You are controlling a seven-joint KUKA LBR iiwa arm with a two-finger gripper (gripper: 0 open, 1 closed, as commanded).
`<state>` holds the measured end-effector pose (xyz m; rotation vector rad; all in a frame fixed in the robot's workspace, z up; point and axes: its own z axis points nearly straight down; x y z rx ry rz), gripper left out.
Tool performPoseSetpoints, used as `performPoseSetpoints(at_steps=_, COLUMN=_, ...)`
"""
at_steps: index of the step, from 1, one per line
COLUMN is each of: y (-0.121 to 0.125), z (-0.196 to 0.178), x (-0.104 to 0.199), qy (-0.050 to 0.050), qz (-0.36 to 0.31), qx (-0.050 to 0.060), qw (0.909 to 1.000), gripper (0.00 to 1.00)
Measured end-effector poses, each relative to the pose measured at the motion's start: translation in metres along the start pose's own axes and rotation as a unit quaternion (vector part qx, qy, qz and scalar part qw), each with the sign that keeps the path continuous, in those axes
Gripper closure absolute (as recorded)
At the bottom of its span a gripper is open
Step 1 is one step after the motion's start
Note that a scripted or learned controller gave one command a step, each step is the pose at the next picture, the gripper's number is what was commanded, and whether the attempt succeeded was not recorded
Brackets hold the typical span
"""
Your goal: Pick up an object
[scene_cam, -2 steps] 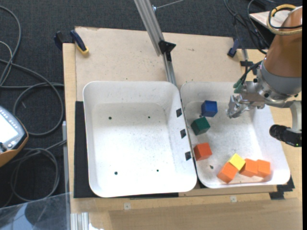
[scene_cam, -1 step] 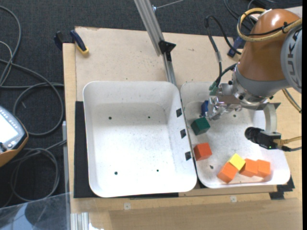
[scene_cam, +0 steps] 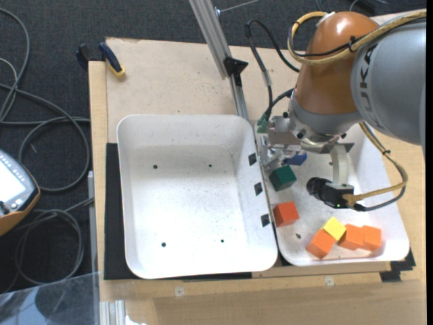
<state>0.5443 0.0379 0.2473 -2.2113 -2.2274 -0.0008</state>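
Camera view looks down at a slant on two white bins, where the grey arm (scene_cam: 396, 73), its casing lettered with a partly cut-off "UK", reaches in from the right and holds its gripper (scene_cam: 279, 156) low over the right bin's (scene_cam: 385, 181) near-left part. Whether the gripper is parted or closed cannot be made out, and a green block (scene_cam: 283, 177) sits just below it with something blue (scene_cam: 296, 158) beside. Nearer the front lie an orange-red cube (scene_cam: 287, 213), a yellow block (scene_cam: 334, 228) and orange blocks (scene_cam: 362, 237); the left bin (scene_cam: 135, 141) is beside them.
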Motion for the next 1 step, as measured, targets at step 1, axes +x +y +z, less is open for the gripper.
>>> performPoseSetpoints(at_steps=1, y=0.0135, z=0.0135, x=0.0548, qy=0.000, qz=0.000, qx=-0.001, qw=1.0000, gripper=1.00)
